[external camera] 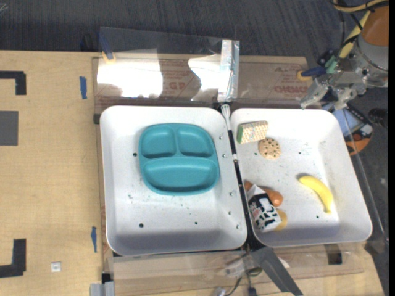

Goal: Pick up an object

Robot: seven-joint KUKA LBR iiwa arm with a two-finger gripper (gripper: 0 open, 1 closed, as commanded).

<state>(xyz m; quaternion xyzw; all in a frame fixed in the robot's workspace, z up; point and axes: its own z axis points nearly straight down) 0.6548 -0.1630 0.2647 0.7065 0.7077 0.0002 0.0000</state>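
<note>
The claw [326,96] hangs at the upper right of the frame, above the right bin's [352,165] far corner, its fingers spread and pinching nothing. Below it in that bin lie a banana [317,191], a round cookie [269,147] and a black-and-white pouch [265,213]. The left bin [117,184] holds a teal divided plate [179,158].

I am looking down on a robotics lab test bench. A plywood bench top [49,165] carries black corner markers and blue tape tabs, and two white bins [173,227] sit side by side under a clear plastic sheet [166,73]. Toy items fill them: a teal divided plate [179,158], a plastic banana [317,192]. Bundled cables [355,5] trail over grey carpet.
</note>
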